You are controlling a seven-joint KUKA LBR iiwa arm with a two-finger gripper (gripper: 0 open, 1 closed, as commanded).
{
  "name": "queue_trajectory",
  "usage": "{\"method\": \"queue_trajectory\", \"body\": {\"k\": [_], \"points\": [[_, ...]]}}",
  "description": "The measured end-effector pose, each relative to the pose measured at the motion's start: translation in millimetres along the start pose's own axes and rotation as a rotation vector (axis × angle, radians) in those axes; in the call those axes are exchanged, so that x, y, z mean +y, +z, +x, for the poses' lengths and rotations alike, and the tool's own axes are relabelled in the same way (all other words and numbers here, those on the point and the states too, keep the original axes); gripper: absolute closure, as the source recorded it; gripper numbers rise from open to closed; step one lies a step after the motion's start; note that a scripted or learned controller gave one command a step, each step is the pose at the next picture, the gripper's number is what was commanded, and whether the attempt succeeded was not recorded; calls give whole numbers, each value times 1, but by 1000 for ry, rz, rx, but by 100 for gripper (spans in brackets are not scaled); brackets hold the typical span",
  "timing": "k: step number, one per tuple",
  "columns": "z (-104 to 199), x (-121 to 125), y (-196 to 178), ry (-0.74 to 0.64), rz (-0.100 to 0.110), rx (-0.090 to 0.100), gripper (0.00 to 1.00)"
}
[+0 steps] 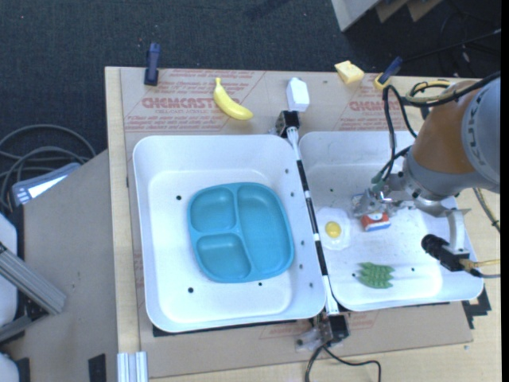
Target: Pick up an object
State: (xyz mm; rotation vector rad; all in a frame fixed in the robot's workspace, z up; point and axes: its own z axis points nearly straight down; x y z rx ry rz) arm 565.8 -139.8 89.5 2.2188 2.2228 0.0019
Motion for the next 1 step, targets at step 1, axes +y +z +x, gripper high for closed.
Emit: {"method": "queue_trajectory", "body": {"k": [1], "points": [[55,16,-95,1,1,0,100]]}}
